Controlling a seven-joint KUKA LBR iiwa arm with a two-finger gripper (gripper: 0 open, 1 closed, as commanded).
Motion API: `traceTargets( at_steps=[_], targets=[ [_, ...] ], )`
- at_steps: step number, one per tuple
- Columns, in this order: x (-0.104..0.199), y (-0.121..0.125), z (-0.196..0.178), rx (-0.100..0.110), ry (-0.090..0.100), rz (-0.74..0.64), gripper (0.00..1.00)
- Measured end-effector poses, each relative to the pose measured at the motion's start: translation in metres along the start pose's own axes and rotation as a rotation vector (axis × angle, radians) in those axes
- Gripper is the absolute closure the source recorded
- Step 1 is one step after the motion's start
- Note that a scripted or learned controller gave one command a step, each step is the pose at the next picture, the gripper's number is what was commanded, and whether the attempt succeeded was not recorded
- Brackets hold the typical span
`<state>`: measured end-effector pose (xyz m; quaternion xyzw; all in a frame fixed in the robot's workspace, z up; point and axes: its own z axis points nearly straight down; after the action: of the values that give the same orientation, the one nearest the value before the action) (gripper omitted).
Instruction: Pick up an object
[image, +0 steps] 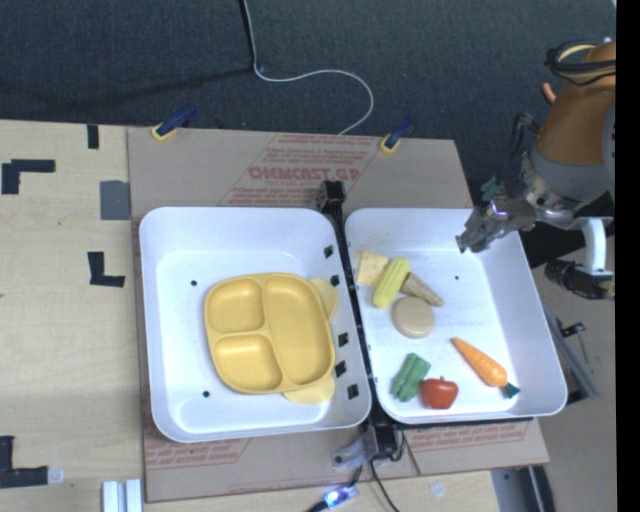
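Fading mirrored red cardboard lettering (300, 172)

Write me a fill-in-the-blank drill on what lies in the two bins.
1. The yellow divided plate lies in the ____ bin.
2. The orange carrot lies in the ____ bin.
3. The red tomato touches the ____ vegetable beside it.
4. The gripper hangs over the right bin's ____ corner.

Missing words: left; right; green; far right

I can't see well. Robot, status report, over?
Pincer above right bin's far rim, holding nothing. Toy carrot, corn, tomato still lying inside. Path clear.
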<state>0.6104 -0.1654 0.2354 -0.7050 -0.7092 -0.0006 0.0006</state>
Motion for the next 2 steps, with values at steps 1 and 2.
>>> traceTargets(
  at_steps=[1, 2],
  targets=[
    [0.055, -0.009, 0.014, 0.003, 0.0, 0.0, 1.0],
    [0.117, -0.016, 0.019, 0.003, 0.0, -0.001, 1.0]
  ],
)
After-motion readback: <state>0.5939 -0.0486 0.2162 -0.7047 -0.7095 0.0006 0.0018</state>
